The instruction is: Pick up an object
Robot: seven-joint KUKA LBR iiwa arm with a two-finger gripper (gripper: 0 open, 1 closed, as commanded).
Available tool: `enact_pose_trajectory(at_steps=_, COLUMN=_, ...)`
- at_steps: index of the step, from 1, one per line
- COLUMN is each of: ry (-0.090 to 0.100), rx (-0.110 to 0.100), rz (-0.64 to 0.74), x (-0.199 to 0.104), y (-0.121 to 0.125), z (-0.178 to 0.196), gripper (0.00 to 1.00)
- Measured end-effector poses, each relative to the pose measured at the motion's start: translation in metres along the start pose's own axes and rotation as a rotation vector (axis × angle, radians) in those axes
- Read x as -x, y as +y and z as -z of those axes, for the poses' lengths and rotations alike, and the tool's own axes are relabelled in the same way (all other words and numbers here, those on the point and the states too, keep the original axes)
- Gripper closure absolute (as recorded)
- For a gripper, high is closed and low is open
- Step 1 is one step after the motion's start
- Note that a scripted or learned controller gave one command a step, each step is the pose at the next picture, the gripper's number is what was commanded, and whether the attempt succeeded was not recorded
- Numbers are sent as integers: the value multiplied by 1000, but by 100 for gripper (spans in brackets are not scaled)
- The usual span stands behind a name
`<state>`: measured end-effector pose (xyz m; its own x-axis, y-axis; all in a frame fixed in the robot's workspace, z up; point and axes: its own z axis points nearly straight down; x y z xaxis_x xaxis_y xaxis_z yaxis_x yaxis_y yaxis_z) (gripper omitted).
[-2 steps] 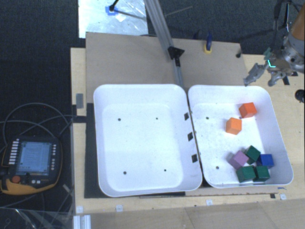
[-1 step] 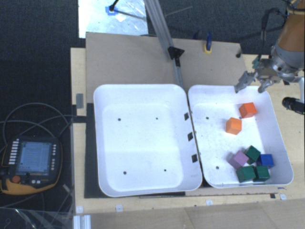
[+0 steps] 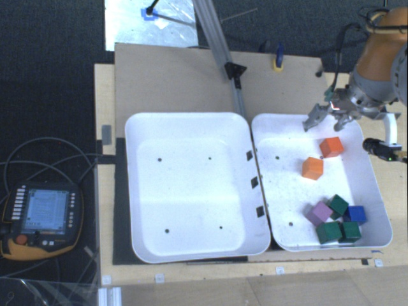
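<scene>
1. Camera view: two shallow white bins are seen side by side on the bench, the left bin and the right bin.
2. The grey arm with its orange band is seen entering from the right, at the far right corner of the right bin.
3. The gripper is held above the far part of the right bin, and its two fingers are spread clearly apart; nothing is seen between them.
4. Two orange cubes are placed in the right bin. The darker orange cube is found just near of the gripper, apart from the fingers, and the lighter orange cube lies close beside it, nearer and to the left.
5. A cluster of blocks is gathered in the near right corner of the same bin: a purple block, a dark green block, a blue block, and two more green blocks at the near wall. They are packed close together; whether each is touching cannot be told.
6. A teach pendant with a lit screen is laid on the floor, well to the left of the bench.
7. A slanted grey pole is seen crossing the far side of the bench.
</scene>
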<state>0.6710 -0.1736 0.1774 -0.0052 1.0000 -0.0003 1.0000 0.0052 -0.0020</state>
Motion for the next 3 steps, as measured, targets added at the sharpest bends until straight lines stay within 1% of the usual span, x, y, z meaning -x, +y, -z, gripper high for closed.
enact_pose_trajectory(at_steps=1, ry=0, rx=0, rz=-1, x=0, y=-1, z=-41, gripper=0)
enact_pose_trajectory(at_steps=2, ry=-3, rx=8, rz=3, x=0, y=1, z=-26, gripper=100)
enact_pose_trajectory(at_steps=3, ry=-2, rx=10, rz=0, x=3, y=4, z=19, gripper=100)
